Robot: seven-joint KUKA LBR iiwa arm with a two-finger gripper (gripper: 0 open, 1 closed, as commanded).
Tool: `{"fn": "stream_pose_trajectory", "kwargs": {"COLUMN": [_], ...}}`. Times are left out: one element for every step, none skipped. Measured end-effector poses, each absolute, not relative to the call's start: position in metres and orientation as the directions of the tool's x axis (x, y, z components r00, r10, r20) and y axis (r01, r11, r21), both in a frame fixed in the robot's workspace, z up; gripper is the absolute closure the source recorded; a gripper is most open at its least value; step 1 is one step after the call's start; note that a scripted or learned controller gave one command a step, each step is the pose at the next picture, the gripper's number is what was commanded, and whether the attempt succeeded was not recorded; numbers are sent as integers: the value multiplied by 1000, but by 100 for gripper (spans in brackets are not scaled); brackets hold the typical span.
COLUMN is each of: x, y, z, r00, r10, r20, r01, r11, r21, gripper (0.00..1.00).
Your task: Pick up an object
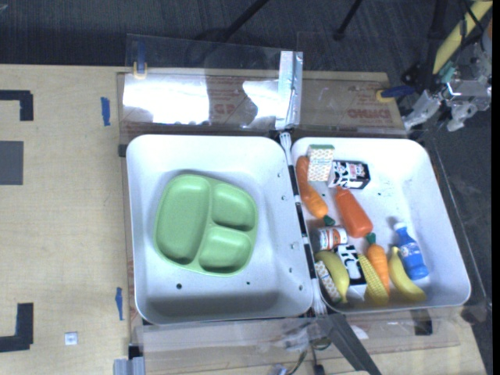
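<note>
The pickable things are lying crowded in the right bin (437, 209), in the centre-right of the frame, and that crowding is the main risk. A bottle-shaped orange piece (354, 213) is lying near the middle, with a small jar (332, 238) just beside it lower left. Along the bottom edge a carrot (377, 262), two bananas (337, 276) and a blue bottle (411, 258) are sitting close together, some touching. A descent there is likely to be nudging neighbours, or closing on two things at once and slipping off both. The round shapes may also be rolling away under a pinch.

The milk carton (349, 173) near the bin's top, with some bare floor to its right, is looking like the safer target.

The gripper (447, 106) is hanging at the upper right of the frame, outside the bin and touching nothing I can see. It is blurred, so I cannot tell how the jaws are standing.

The left bin (148, 162) is holding a green divided plate (205, 223).
</note>
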State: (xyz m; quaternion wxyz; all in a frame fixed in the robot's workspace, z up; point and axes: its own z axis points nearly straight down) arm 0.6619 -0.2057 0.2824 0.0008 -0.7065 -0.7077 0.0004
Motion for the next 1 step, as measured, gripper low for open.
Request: {"fn": "stream_pose_trajectory", "kwargs": {"x": [612], "y": [-182], "z": [137], "r00": [93], "r10": [996], "r20": [0], "r01": [996], "r11": [-93], "r21": [0], "gripper": [0]}}
